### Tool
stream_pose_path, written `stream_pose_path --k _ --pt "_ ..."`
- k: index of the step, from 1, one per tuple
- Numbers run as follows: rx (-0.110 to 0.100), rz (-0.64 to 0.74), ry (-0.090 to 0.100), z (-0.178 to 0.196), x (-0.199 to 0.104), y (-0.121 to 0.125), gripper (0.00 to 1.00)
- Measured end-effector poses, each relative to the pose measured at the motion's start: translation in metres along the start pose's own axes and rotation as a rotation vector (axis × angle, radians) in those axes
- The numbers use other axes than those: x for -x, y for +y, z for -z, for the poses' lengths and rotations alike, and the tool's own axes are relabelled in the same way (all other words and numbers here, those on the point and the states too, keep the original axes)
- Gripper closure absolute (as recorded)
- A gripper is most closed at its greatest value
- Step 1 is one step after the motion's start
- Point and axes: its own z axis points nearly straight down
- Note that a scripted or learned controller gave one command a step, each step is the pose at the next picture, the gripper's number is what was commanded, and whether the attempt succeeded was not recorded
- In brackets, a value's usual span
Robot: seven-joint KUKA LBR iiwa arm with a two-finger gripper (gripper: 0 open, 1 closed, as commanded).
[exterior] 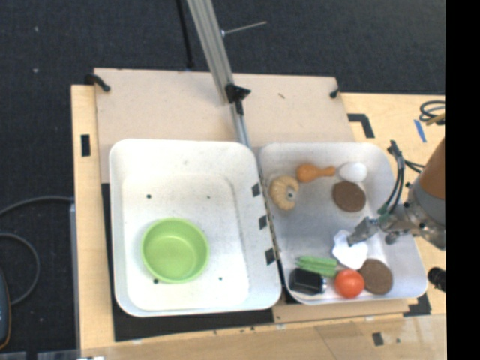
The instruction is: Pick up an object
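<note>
Left bin (127,163) holds a lime-green bowl (175,250) at its near-left. Right bin (315,156) is crowded: tan ridged shell-like piece (284,191), orange gourd-shaped toy (313,173), white egg (353,172), brown disc (349,196), white flat piece (349,253), green pod (319,264), black block (307,281), red tomato (349,283), second brown disc (376,275). The gripper (365,231) hovers just above the white piece, fingers seemingly apart, gripping nothing. Tan bench (90,126), dark carpet (75,21), slanted metal rail (210,36). No readable writing.
</note>
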Motion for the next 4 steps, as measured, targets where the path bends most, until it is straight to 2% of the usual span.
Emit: stream_pose_path --k 1,2,3,4 --pt "-0.002 -0.001 0.000 -0.053 0.001 -0.001 0.00" --pt "0.009 -0.005 -0.002 -0.038 0.002 0.002 1.00" --pt "0.004 0.002 -0.001 0.009 0.003 0.012 1.00" --pt "0.009 0.004 -0.002 0.054 0.000 0.013 1.00"
